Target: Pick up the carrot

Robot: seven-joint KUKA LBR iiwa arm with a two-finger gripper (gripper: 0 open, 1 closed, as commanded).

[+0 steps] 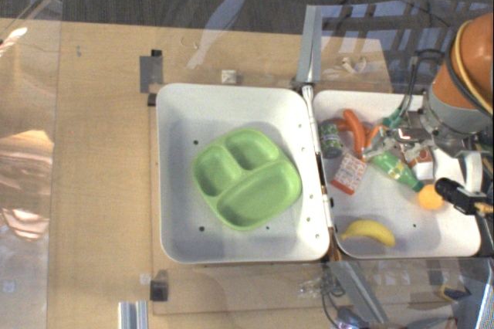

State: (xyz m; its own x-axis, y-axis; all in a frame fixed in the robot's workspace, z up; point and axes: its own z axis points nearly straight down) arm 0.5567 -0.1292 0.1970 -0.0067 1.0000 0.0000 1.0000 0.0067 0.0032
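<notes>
The carrot (355,131) is a slim orange piece lying in the upper left part of the right bin (455,246), next to a small can (330,139). My gripper (399,137) hangs low over the same bin, just to the right of the carrot and above a green bottle (394,168). A short orange bit (374,137) shows between the carrot and the gripper. I see nothing clearly held. The arm's orange and grey wrist (471,80) covers the bin's upper right corner.
The right bin also holds a red and white packet (350,174), an orange ball (430,198) and a banana (369,232). A green divided plate (245,178) lies in the left bin (174,165). A metal divider (316,165) separates the bins.
</notes>
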